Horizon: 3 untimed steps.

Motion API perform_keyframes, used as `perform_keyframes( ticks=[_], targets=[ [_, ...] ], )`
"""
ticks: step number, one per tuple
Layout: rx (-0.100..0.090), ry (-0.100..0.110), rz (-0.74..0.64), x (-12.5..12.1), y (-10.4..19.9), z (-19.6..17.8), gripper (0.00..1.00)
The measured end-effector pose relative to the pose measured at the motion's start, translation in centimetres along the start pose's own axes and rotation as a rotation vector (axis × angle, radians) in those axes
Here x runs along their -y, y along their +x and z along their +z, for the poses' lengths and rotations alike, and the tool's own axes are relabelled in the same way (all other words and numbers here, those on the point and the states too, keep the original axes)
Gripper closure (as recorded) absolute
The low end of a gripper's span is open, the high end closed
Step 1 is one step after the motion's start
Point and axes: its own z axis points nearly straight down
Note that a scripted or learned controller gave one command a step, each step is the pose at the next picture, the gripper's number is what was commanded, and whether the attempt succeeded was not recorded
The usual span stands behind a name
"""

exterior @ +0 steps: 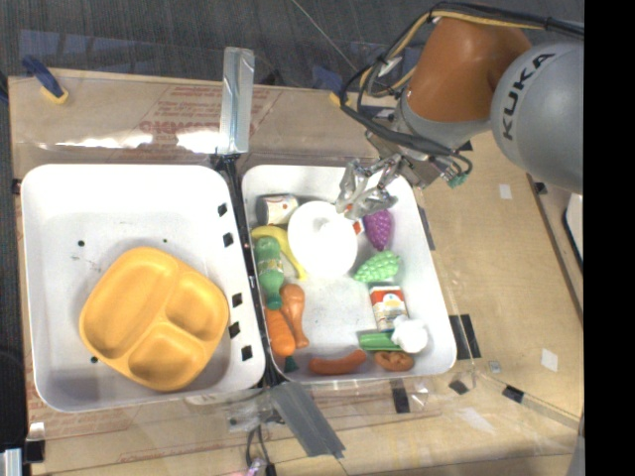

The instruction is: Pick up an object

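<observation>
End effector hangs over the far part of the right bin, above the white plate and purple grapes; its grip state can't be told. Green grapes, bottle, carrot, sausage lie nearer. Yellow tray sits in the left bin.

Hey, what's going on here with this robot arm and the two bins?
A grey KUKA arm reaches in over the right bin, which is crowded with toy food. Its gripper hangs above the bin's far end, near a white plate and purple grapes. Nothing shows between the jaws, so no pick is evident yet. The left bin holds a yellow divided tray.
</observation>
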Motion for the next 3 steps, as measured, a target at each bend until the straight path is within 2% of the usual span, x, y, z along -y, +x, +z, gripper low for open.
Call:
perform_keyframes(
  ticks=[1,2,3],
  targets=[
    [0.002,0.002,-0.001,0.1,-0.1,-1.1,1.00],
    [0.010,0.017,-0.208,2.3,1.1,7.7,1.00],
    [0.007,0.014,-0.147,3.3,2.2,-7.8,1.00]
  ],
)
